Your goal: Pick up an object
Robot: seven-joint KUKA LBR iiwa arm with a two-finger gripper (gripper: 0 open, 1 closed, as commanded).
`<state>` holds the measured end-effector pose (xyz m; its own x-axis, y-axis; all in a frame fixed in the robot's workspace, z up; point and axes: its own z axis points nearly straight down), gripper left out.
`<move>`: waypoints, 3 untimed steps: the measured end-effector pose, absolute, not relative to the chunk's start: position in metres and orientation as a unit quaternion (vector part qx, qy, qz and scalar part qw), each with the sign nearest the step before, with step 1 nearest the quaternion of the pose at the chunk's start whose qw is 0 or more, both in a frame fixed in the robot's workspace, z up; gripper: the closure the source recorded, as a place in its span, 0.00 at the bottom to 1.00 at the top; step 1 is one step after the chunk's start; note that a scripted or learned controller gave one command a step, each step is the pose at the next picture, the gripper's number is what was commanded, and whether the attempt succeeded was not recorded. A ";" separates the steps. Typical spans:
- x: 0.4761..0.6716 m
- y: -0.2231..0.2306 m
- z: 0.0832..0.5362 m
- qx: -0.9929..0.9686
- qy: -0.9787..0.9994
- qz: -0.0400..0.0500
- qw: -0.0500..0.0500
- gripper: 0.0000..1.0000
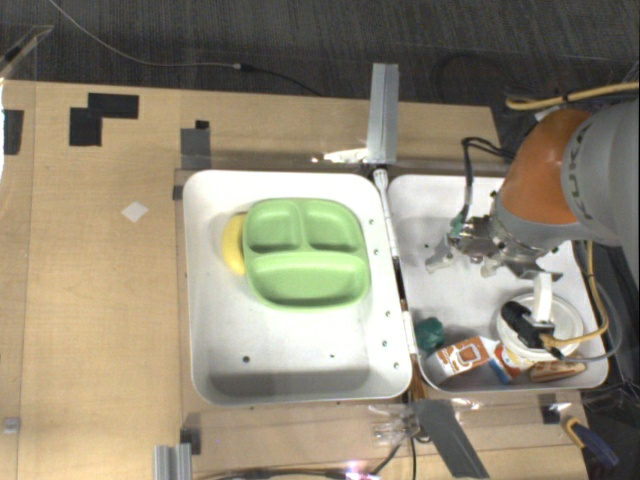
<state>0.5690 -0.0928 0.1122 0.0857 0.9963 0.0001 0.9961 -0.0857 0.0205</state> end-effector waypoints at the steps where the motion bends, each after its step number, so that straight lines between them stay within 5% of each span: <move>1: 0.598 -0.085 0.088 0.684 0.730 0.003 0.003 0.00; 2: 0.600 -0.085 0.101 0.684 0.730 0.005 0.007 1.00; 3: 0.600 -0.085 0.101 0.684 0.730 0.005 0.007 0.00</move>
